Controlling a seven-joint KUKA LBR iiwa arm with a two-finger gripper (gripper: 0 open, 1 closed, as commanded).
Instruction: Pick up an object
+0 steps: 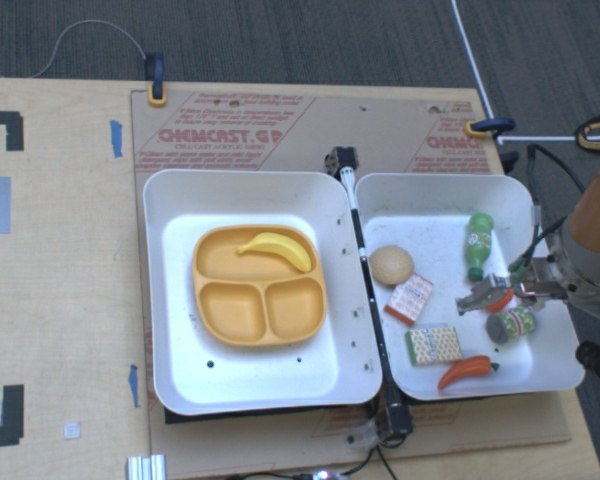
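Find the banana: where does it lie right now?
The banana lies in the top compartment of the yellow divided plate, which sits in the left bin of the camera view.

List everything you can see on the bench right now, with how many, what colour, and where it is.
Bins: two, white, side by side on the bench.
Divided plate: one, orange-yellow, in the left bin.
Banana: one, yellow, in the plate's top compartment.
Bun: one, tan, right bin, upper left.
Bottle: one, green, right bin, upper right.
Small packet: one, red and white, below the bun.
Flat box: one, green-edged, right bin, lower middle.
Pepper: one, red-orange, right bin's front edge.
Can: one, green and red, beside the gripper.
Clamps: two, blue and yellow, on the board's back edge.
Gripper: one, metal, over the right bin.
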